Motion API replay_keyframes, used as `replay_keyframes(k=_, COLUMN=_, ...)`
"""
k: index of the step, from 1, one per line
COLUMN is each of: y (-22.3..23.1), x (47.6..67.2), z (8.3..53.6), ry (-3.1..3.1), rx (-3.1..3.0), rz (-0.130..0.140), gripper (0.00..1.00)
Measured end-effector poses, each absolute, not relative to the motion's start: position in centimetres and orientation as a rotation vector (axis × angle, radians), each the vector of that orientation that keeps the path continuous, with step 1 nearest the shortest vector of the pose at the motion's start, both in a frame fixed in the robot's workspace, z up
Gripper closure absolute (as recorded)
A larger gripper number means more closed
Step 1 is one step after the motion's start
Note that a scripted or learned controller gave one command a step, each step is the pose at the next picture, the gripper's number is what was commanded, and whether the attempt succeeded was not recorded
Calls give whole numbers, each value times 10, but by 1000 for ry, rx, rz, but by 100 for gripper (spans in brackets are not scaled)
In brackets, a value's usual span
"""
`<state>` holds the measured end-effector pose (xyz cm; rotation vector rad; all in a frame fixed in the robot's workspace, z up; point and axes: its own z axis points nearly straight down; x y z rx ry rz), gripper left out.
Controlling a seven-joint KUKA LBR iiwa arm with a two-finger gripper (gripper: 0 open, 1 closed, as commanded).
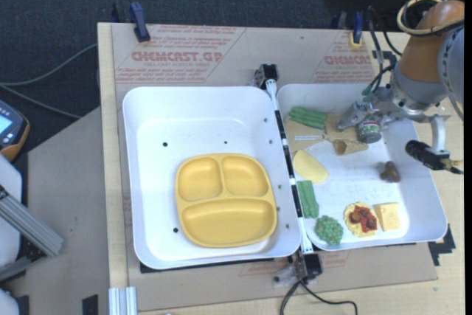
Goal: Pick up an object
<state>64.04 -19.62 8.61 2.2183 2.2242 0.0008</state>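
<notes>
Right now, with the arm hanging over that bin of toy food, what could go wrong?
The gripper hovers near the back of the right bin, close to a small brown piece and the green beans. It may close on the wrong item or on nothing. The pieces are small and spread apart, so a slight miss could nudge one away. Coming down near the bin's wall, it might bump the rim.

One fixed camera looks down at a slant on the bench [221, 48], framing both white bins [147, 114] fully.
</notes>
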Motion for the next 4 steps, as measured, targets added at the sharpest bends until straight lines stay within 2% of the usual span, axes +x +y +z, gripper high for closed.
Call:
replay_keyframes(k=1, y=-198, x=642, z=98, ry=2219, rx=2215, rz=4, gripper=100)
replay_keyframes(k=2, y=-184, x=584, z=196, ry=2218, rx=2221, rz=3, gripper=100)
replay_keyframes(k=3, y=-113, x=588, z=209, ry=2231, rx=2215, rz=4, gripper=100)
replay_keyframes(k=4, y=-53, x=550, z=231, ry=2232, rx=2217, rz=2, gripper=100)
